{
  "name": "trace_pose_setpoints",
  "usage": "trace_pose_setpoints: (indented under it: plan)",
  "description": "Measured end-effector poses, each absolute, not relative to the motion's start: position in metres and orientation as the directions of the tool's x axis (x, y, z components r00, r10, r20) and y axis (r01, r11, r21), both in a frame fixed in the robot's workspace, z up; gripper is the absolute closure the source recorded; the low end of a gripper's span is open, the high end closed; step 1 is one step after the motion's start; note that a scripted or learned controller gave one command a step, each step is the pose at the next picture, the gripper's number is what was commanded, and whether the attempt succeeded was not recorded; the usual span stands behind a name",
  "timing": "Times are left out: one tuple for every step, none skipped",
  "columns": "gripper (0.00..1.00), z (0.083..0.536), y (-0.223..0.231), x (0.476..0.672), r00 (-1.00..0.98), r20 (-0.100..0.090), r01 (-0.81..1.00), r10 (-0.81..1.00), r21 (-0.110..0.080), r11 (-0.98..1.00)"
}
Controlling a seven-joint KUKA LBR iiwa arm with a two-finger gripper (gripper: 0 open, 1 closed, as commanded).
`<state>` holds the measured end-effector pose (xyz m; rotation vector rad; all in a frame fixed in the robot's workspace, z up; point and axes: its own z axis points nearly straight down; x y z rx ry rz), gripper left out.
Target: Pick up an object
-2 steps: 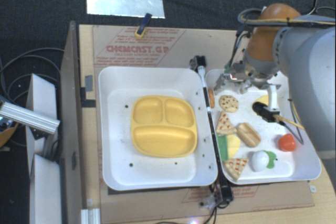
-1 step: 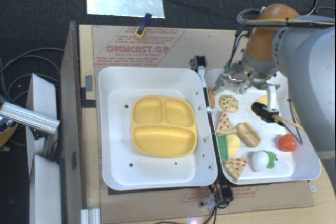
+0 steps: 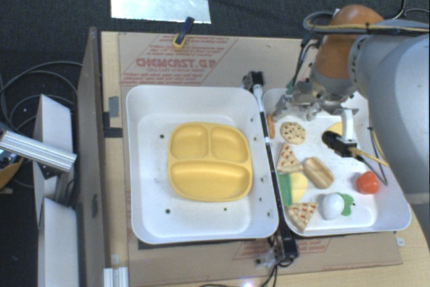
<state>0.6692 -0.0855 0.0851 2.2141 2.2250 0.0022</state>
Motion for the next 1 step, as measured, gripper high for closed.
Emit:
trace_pose_setpoints:
  plan:
    - [1.0,0.0967,-0.0855,0.6704,-0.007,-0.001,1.0,1.0,0.007,0.007]
